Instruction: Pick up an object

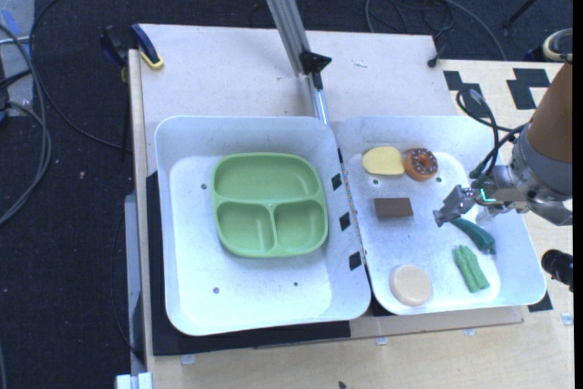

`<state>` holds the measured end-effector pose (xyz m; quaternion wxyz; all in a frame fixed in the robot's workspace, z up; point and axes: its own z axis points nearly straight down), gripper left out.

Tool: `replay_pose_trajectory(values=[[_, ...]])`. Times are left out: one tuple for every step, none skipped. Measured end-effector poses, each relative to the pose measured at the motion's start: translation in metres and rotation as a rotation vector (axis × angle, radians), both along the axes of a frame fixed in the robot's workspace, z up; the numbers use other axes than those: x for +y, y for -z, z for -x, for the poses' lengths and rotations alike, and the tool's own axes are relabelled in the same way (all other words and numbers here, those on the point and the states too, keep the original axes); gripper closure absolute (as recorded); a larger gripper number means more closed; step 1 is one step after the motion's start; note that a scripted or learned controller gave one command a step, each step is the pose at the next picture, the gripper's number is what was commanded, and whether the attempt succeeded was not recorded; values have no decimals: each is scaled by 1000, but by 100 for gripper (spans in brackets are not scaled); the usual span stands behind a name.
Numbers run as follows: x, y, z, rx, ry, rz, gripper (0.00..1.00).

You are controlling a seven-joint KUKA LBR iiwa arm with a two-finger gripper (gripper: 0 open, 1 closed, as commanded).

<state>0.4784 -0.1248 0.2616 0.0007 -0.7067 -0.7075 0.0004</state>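
Hovering over the right bin [524, 282] near the green pod [471, 269], pincer [453, 212] state indiscernible; best centred above one item before descending.

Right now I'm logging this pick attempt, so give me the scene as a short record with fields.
left bin: holds a green divided plate
right bin: yellow piece, donut, brown block, cream disc, green vegetable, teal piece
gripper: over the right bin, between the brown block and the teal piece
held: nothing visible between the fingers
arm: enters from the right
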Motion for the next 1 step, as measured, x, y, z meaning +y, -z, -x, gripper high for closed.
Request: replay_pose_trajectory(values=[[0,0,0,-1,0,0,0]])
